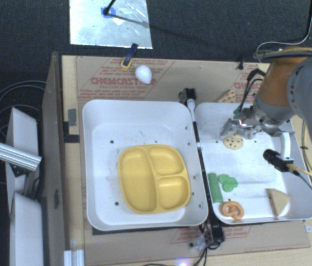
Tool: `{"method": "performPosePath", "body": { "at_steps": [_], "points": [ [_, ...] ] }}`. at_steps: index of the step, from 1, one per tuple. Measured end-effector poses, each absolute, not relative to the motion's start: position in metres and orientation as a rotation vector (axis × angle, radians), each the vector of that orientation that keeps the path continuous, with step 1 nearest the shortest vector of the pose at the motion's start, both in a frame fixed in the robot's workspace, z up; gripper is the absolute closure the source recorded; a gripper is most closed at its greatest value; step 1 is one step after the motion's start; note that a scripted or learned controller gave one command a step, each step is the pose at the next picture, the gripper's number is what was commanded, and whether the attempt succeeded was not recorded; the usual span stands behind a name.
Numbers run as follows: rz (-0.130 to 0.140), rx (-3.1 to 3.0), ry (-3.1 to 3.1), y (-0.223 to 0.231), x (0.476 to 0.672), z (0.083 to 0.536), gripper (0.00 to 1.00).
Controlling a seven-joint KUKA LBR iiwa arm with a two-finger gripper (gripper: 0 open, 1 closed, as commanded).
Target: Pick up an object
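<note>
Two things nearest me in the right bin point(255, 173), a pretzel point(233, 209) and a tan wedge point(278, 201), green pieces point(222, 183) behind them, yellow divided plate point(154, 178) in the left bin point(103, 132), farther back a cookie point(233, 143) just beside the end effector point(238, 127), open or closed I cannot tell.

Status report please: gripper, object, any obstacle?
Gripper low over right bin, just behind cookie. Cookie on bin floor, not lifted. Pretzel and green piece well apart, no obstruction.
</note>
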State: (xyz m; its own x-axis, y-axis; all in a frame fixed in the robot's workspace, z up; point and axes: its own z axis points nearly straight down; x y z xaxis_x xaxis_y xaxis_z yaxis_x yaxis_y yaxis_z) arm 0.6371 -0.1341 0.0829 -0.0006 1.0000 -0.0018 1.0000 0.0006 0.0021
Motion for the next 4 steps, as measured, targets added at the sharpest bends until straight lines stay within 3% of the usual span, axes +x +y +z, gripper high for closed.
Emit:
{"method": "performPosePath", "body": {
  "at_steps": [1,2,3,4],
  "points": [
    [0.015,2.208,2.216,-0.133,0.641,0.101,1.0],
    [-0.004,2.227,2.215,-0.182,0.574,0.132,1.0],
    [0.001,2.22,2.222,-0.178,0.577,0.13,0.0],
    [0.0,2.216,2.232,-0.116,0.561,0.082,0.0]
  ]
}}
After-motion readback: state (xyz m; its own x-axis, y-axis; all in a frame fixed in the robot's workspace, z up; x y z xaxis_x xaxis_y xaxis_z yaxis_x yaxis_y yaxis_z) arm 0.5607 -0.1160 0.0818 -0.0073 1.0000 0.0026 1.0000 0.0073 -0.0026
